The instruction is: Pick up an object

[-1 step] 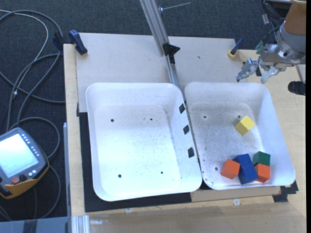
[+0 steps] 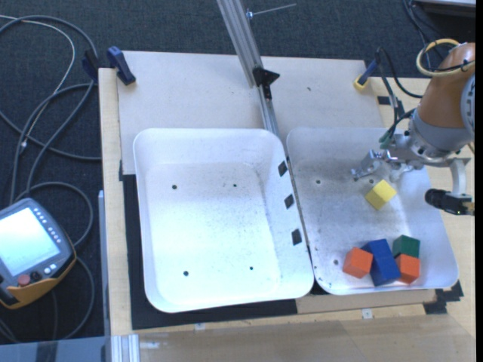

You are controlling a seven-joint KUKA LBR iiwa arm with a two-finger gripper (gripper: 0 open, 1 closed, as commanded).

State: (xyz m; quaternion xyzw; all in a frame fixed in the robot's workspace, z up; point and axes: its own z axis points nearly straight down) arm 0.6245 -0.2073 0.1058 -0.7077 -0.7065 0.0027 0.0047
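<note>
Nowhere on the bench or the blocks can any brand, label or writing be read; the screen of the handheld controller (image 2: 29, 243), lying on the dark floor to the left, glows pale but shows nothing legible.

By count there are two white bins, side by side. The left bin (image 2: 155, 153) has a speckled floor. The right bin (image 2: 332, 225) holds five blocks: one yellow block (image 2: 380, 194), two orange, one blue and one green. The yellow block lies alone toward the far right of that bin, tilted on the floor. The other four cluster at the near right corner: the orange block (image 2: 358, 262) on the left of the group, the blue block (image 2: 383, 261) touching it, the green block (image 2: 406, 245) just behind, and a second orange block (image 2: 408, 267) at the group's right, beside the blue one. Two blue clamps (image 2: 121, 64) grip the board at its far corners, and a slanted metal rail (image 2: 240, 32) runs down to the gap between the bins.

The pincer (image 2: 379, 164) hangs over the far right part of the right bin, just above the yellow block. Whether it touches that block, or whether it is released or clenched, cannot be told; no block shows within it.
</note>
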